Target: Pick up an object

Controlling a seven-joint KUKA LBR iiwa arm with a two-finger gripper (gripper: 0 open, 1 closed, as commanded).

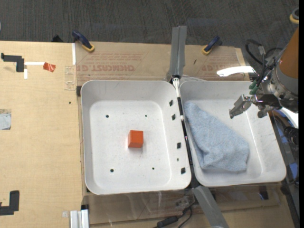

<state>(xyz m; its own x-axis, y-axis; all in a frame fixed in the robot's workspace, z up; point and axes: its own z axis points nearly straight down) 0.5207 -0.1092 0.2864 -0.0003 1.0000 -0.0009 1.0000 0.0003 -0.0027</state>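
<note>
An orange-red cube (136,139) lies near the middle of the left bin (95,127). A crumpled pale blue cloth (216,139) fills the left and front part of the right bin (266,160). My gripper (251,107) hangs above the right bin's back right area, to the right of the cloth and apart from it. Its two fingers stand spread, with nothing between them. One fingertip (236,109) points left toward the cloth.
A grey divider bar (178,51) runs between the bins. Two clamps (83,41) (210,45) hold the cardboard backing at the rear. Wooden bench surface (38,127) extends to the left, with small red tape (49,67) on it.
</note>
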